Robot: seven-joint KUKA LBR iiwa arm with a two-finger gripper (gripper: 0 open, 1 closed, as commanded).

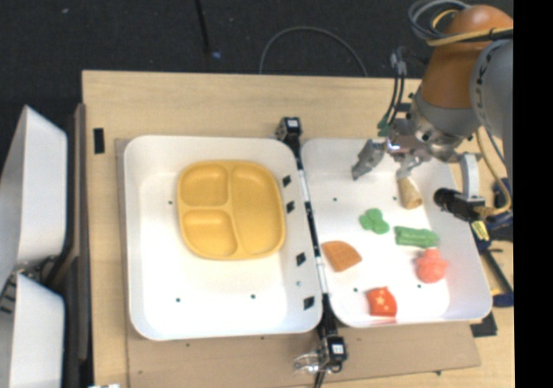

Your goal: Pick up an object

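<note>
Red block (382, 301) nearest cam at right bin (346, 179) front, orange wedge (340, 255), green bits (373, 221), tan cylinder (409, 190) further back; gripper (386, 163) fingers apart, nothing btwn, beside cylinder — risks nudging it off or closing on air if descent off-centre.

Materials and finishes on a bench with two bins and a robot arm.

The bench top (216, 88) looks like pale, matt wood or board. Both white bins, the left bin (151, 291) and the right bin (337, 162), look like smooth, faintly glossy plastic. The yellow divided plate (232, 209) looks like smooth moulded plastic with a soft sheen. The small toy foods, such as the red piece (381, 301) and the green piece (416, 237), look like matt plastic. The arm's orange band (454, 58) is glossy; the gripper (390, 163) looks like dull grey metal.
</note>
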